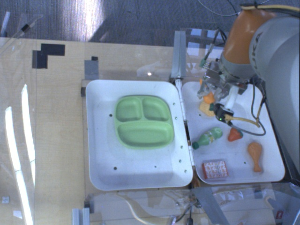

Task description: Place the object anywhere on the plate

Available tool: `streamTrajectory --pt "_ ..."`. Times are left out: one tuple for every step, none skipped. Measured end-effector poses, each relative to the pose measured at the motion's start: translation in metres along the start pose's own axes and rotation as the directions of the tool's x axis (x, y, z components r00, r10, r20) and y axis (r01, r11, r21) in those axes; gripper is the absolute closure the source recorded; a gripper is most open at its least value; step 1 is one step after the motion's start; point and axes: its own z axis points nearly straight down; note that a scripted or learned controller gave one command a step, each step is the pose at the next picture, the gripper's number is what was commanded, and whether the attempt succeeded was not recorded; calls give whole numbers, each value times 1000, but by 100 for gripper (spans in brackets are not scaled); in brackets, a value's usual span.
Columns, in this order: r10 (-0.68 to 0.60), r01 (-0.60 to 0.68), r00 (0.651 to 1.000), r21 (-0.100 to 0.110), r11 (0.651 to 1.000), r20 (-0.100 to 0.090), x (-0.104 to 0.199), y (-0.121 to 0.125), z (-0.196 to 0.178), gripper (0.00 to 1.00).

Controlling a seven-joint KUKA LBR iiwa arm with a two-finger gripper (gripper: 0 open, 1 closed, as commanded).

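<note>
A green plate (143,122) with three compartments lies in the left white bin (101,168). My gripper (212,93) hangs over the back left part of the right bin (276,172), apart from the plate. Right below it lie a small orange piece (209,98) and a yellow piece (206,109); whether the gripper touches either is hidden by the wrist. Further forward in the right bin lie a green bottle (207,138), a red and orange toy (235,134), a tan drumstick (256,155) and a pink box (214,169).
The grey arm with its orange band (243,29) covers the back right of the right bin. A yellow cable (246,122) loops from the wrist over the bin. A raised rim (184,125) separates the two bins.
</note>
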Motion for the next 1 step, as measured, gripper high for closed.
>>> streamTrajectory --pt "-78 78 997 1 997 0 76 -24 12 100"
